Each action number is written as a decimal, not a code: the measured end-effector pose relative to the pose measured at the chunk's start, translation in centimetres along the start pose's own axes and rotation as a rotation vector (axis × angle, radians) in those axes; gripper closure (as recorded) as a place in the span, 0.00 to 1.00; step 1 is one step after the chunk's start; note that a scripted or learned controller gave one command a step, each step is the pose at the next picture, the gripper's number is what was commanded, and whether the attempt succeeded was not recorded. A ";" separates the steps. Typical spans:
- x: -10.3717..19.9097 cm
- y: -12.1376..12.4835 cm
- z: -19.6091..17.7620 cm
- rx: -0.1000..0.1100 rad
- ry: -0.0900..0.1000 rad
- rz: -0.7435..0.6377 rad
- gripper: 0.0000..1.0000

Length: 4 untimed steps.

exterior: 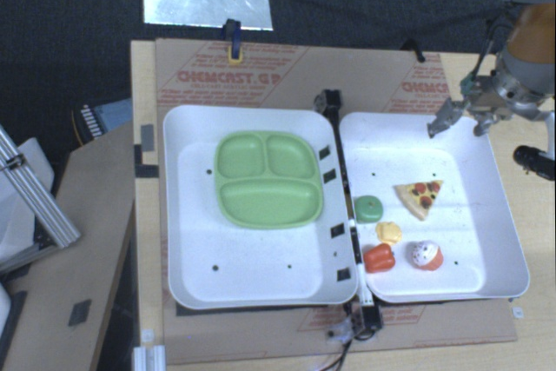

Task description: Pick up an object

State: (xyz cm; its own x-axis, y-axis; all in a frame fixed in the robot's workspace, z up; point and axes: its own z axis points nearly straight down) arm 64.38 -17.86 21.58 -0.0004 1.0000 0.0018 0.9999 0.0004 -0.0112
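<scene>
Our gripper (pixel 460 118) hangs open and empty over the right bin's (pixel 486 187) far edge, well apart from the pizza slice (pixel 420 196) mid-bin, which we judge light, rigid plastic, best pinched across its narrow sides.

Two shallow white plastic bins (pixel 191 274), one green three-compartment plastic tray (pixel 268 179), and five small toy food pieces (pixel 420 197).
</scene>
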 end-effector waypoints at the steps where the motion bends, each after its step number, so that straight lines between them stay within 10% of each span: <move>1: 0.1 0.2 -0.9 -0.013 -0.002 -0.003 0.00; 4: 1.3 0.0 13.2 -0.012 -0.002 -0.006 0.00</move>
State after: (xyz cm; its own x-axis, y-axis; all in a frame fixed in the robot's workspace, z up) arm 64.23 -16.55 8.39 -0.0063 1.0000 -0.0005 1.0000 0.0063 0.0004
